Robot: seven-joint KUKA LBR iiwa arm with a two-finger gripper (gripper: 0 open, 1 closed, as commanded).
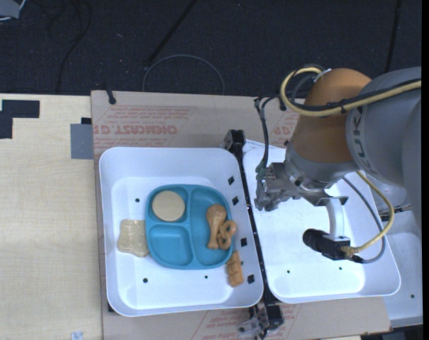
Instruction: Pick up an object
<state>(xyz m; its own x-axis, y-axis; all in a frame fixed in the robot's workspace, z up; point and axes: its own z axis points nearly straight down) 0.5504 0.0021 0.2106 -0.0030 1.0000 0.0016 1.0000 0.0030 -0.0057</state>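
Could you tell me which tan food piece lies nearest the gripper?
The small piece beside the blue tray's lower right corner, outside it; the others lie farther left.

- One camera, fixed above the bench (44, 211), looks down at a slant.
- It stands far enough off to take in both bins whole, plus dark floor beyond the bench's far edge.
- The gripper (265, 198) sits right of centre, over the right bin (342, 282); the left bin (122, 168) lies to its left.
- The arm (384, 133) enters from the right.
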